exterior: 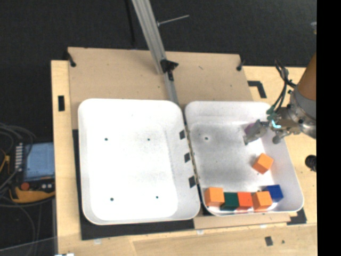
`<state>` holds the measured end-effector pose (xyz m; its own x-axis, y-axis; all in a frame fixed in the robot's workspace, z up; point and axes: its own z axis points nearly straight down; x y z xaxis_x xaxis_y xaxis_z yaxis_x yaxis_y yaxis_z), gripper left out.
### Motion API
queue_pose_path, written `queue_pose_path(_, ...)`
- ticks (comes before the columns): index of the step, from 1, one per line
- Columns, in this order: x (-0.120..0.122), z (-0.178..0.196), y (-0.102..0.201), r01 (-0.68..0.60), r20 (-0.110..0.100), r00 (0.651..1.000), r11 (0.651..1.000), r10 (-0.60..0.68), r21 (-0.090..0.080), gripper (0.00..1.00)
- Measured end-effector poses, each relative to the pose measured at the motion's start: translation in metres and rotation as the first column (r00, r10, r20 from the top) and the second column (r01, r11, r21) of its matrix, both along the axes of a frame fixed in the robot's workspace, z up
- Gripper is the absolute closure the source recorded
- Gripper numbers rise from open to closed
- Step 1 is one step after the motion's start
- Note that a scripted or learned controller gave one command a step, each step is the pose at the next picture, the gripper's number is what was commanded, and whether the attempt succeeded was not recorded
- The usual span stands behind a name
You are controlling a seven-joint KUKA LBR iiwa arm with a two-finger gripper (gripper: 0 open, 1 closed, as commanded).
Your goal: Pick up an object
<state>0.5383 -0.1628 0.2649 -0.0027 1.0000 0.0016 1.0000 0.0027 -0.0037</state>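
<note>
An orange block (262, 163) lies tilted on the floor of the right bin (224, 116), alone, just below the gripper (265, 133) and not touching it. The gripper hangs over the upper right part of that bin with its two fingers spread apart and nothing between them; one grey finger (251, 133) points toward the bin's middle, the other sits nearer the wrist. Farther below the gripper, along the bin's near wall, a row of blocks lies packed together: an orange one (214, 196), a green one (230, 200), another orange (245, 199), a third orange (262, 200) and a blue block (274, 192) at the corner. No writing or label can be read on any block or bin. The lone block has bare floor on all sides, with the widest open stretch to the gripper's left, toward the bin's centre. Beyond that, the left bin (133, 159) adjoins the right bin's wall.
</note>
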Motion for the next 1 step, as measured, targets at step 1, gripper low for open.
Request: queue_pose_path(1, 0.0008, 0.0023, -0.0001, 0.001, 0.005, 1.0, 1.0, -0.001, -0.001, 0.0)
